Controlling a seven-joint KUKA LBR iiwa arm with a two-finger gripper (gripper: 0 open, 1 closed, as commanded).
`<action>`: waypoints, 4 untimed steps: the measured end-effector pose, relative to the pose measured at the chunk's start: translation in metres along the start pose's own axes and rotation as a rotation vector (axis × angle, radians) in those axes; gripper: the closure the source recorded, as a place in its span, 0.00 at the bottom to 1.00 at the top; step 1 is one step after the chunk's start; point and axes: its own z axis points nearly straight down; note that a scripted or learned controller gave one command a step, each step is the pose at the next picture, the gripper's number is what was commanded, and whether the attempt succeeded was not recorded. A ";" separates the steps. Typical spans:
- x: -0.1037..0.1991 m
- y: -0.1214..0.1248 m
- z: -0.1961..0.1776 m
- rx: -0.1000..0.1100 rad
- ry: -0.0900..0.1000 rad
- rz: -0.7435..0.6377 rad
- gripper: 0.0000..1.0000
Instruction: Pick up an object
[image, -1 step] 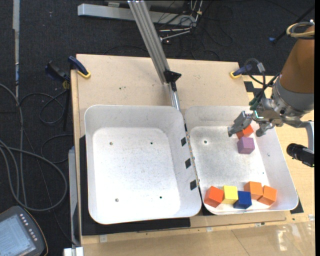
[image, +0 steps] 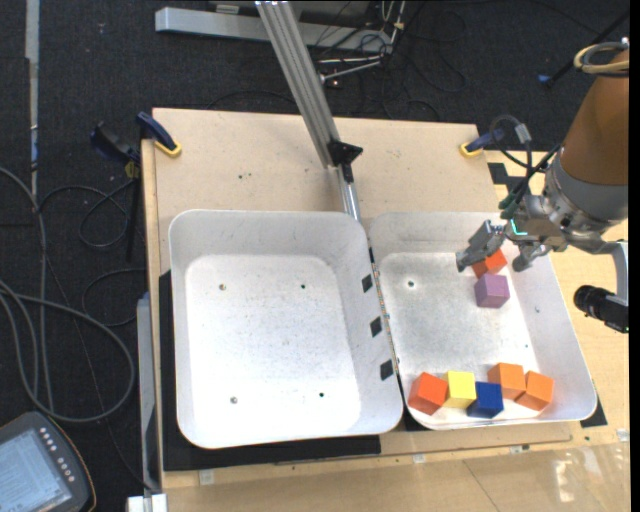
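While the arm (image: 600, 150) is reached in over the right bin (image: 570, 330), the end effector (image: 496, 255) is seen spread apart, with a small orange block (image: 490, 264) sitting between its fingers. Whether the block is actually gripped or just straddled cannot be told. A purple cube (image: 491, 290) is found just below the end effector, touching or nearly touching the orange block. Well below it, along the bin's near wall, a cluster is lined up: an orange cube (image: 429, 391), a yellow cube (image: 461, 385), a blue cube (image: 488, 400), and two more orange cubes (image: 510, 378) (image: 538, 389). The left bin (image: 190, 300) is placed well to the left of the end effector. Both bins are carried on the tabletop (image: 250, 150). Two clamps (image: 160, 135) (image: 480, 143) are fixed at the tabletop's far corners, above the end effector.
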 end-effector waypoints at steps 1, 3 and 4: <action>0.009 -0.006 0.056 0.005 0.001 0.001 0.00; 0.007 0.002 0.149 0.005 0.001 0.002 0.00; 0.006 0.003 0.136 -0.001 0.000 0.001 1.00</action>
